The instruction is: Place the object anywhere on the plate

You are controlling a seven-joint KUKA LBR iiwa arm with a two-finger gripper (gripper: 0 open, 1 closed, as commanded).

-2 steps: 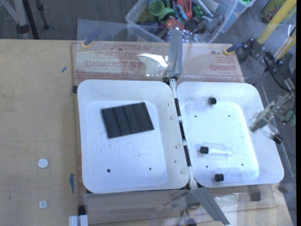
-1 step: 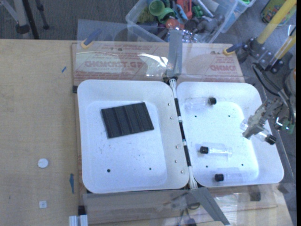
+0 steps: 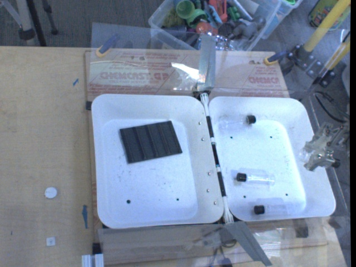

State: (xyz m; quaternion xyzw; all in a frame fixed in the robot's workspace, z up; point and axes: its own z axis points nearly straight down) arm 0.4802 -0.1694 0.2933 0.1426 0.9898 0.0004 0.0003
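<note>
Near edge, right bin [image 3: 320, 204]: one clear vial with a black cap [image 3: 259, 209] lying close to the front rim. Just behind it, a second clear vial, black cap [image 3: 241, 177] at its left end, lying crosswise on the bin floor. Far corner of the same bin: a third black-capped vial [image 3: 251, 119], well apart from the other two.

Left bin [image 3: 105, 166]: dark ribbed plate [image 3: 151, 141], lying flat and slightly turned, nothing resting on it.

Right rim of the right bin: the gripper [image 3: 321, 152] – a pale metal assembly at the bin's edge, over no vial; whether the jaws are apart or together cannot be told from this angle, and nothing is seen between them.

Beyond the bins, past the bench: clear tub of coloured toys [image 3: 222, 10].

Status – judged not begun: all three vials sit in the right bin, the plate bare; pick, carry across and set-down all remain
</note>
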